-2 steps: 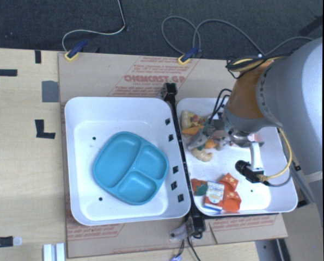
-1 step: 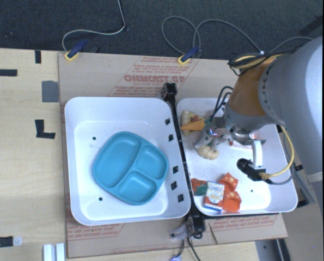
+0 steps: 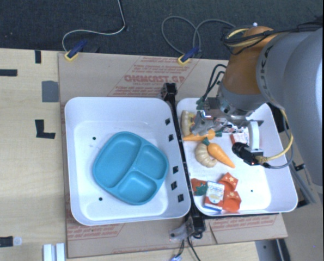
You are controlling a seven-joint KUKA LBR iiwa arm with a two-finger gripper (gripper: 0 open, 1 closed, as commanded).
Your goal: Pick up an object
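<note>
My gripper (image 3: pixel 204 125) reaches down into the upper left part of the right bin (image 3: pixel 276 194), over a cluster of small items. Right under it lie a thin orange piece (image 3: pixel 191 137) and a pale yellowish item (image 3: pixel 187 120). Just below it, an orange carrot (image 3: pixel 222 155) with a green top lies beside a beige pastry-shaped toy (image 3: pixel 204 155). At the bin's front sit red packets (image 3: pixel 230 192) and a small white and red carton (image 3: pixel 214 191). The gripper's body hides what lies directly beneath it.
The left bin (image 3: pixel 80 118) holds a blue divided plate (image 3: pixel 130 167). A black divider with clips (image 3: pixel 175 145) runs between the bins. The arm's grey body and orange band (image 3: pixel 249 64) overhang the right bin's far side, with a black cable part (image 3: pixel 243 151) hanging near the carrot.
</note>
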